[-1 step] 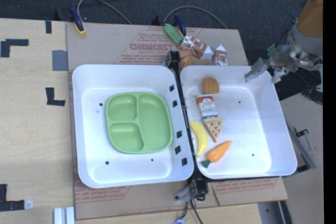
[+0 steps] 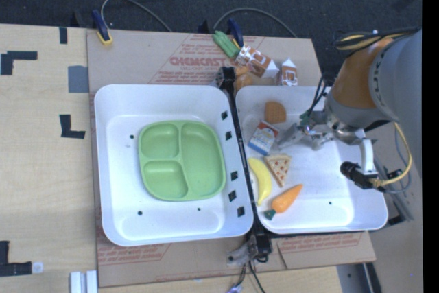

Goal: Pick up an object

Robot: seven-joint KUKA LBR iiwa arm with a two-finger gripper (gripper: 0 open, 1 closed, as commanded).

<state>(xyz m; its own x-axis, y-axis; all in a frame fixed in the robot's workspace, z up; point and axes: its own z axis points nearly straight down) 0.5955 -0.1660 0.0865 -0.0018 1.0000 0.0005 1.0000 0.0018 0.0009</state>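
Objects for picking, a small carton [image 2: 263, 138], banana [image 2: 260, 178], sandwich wedge [image 2: 278, 168] and carrot [image 2: 286, 198], crowd the right bin [image 2: 357, 213] at centre-right, where the pincer [image 2: 291, 134] hangs low beside the carton, empty, its spread impossible to tell.

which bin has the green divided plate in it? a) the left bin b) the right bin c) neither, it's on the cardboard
a: the green divided plate lies flat in the left bin, while the banana and carrot lie in the right bin.
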